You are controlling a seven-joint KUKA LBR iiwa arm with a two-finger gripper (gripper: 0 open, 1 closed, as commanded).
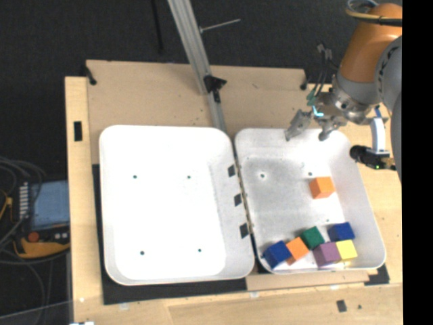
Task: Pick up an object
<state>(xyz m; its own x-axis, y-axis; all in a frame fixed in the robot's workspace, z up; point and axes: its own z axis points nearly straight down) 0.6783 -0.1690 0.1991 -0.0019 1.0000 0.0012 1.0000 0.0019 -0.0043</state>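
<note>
The desk (169,93) is a pale wooden board on a dark floor, and it carries two shallow white bins side by side. The left bin (169,202) has a smooth floor marked by a few small dark dots. The right bin (270,202) touches it along a seam with small black clips, and its floor looks scuffed and grey toward the middle.

The arm (369,46) comes in from the upper right, grey with an orange band above the wrist. A slanted metal pole (193,39) runs from the top of the view down to the back edge of the bins.

The gripper (309,128) hangs over the far rim of the right bin, its two fingers spread apart with open space between them and nothing in their hold.

The blocks all lie in the right bin, well apart from the gripper. One orange block (322,187) sits alone toward the right side of the bin. The others cluster along the near edge: a blue block (277,252) at the left, a second orange block (297,248) touching it, a green block (312,237) just behind that, then a purple block (327,253), a yellow block (346,250) beside it, and a dark blue block (341,231) behind the yellow one.

At the far left, off the desk, a blue box (51,204) lies among cables.
</note>
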